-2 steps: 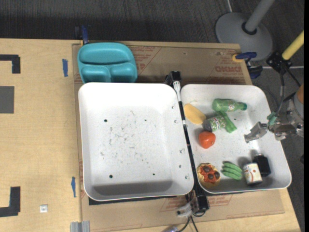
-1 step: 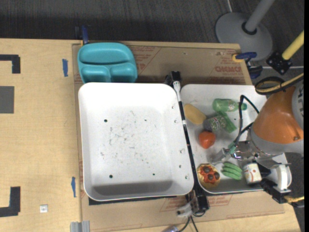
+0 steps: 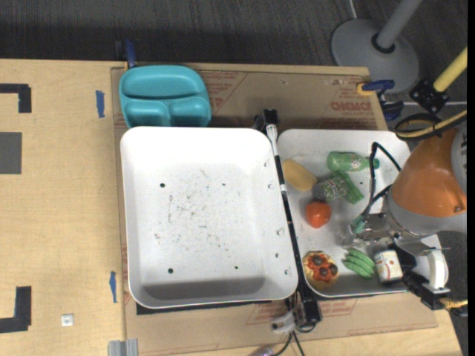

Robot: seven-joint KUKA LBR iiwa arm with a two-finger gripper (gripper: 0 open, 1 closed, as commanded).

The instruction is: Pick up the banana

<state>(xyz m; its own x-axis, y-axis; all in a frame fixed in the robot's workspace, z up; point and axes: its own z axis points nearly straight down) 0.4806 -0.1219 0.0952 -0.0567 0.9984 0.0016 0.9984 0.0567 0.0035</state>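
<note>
We see two shallow white bins side by side on the bench. The left bin (image 3: 200,213) has only scuffs and a few small dark holes on its floor. The right bin (image 3: 297,143) holds a scatter of small items.

The banana (image 3: 299,175) is the pale yellow piece lying near the upper left of the right bin, close to the divider between the bins. Just below and to its right sits a red-orange tomato-like ball (image 3: 318,213). Above and to the right lies a green bottle-shaped item (image 3: 349,162), with a grey-green crumpled packet (image 3: 340,189) beneath it. Near the bin's lower edge we find a round item with red and yellow patterning (image 3: 320,267), and beside it a bright green leafy or pod-shaped toy (image 3: 359,262).

The arm's orange band (image 3: 430,184) looms over the right side of this bin. The gripper (image 3: 371,232) hangs low over the bin floor, above the green toy and well apart from the banana. We cannot tell how the pincer stands; the wrist hides it. Nothing shows the banana lifted; it rests on the bin floor.

A teal divided tray (image 3: 165,95) lies behind the left bin.
</note>
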